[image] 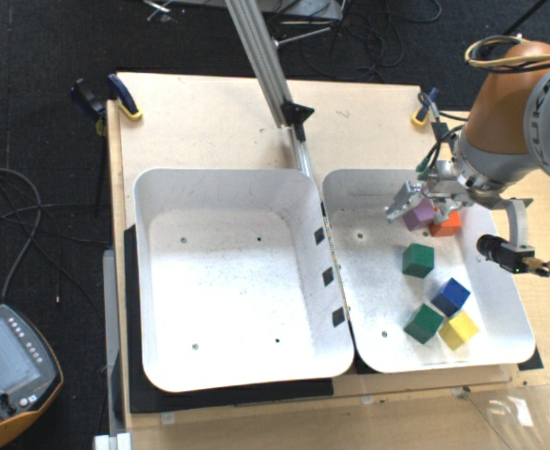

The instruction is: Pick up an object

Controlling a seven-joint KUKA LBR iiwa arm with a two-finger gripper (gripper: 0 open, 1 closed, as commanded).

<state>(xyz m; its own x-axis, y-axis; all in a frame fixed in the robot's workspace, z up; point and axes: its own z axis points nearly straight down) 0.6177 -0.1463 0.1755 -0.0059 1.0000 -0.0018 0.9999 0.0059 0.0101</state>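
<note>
My gripper (413, 206) hangs over the upper part of the right bin (368, 345), reaching in from the right. A purple block (419, 217) sits between its fingers, its top partly hidden by the gripper body. An orange block (449, 221) lies just right of the purple one, touching or nearly touching it. Lower in the same bin are a green cube (418, 260), a blue cube (452, 295), a second green cube (423, 323) and a yellow cube (459, 330).
The left bin (162, 204) adjoins the right one along a shared raised wall (331, 270). A slanted metal pole (260, 50) rises behind the bins. Clamps sit at the bench's back corners (125, 101). A black cable connector (499, 249) hangs from the arm over the right bin's edge.
</note>
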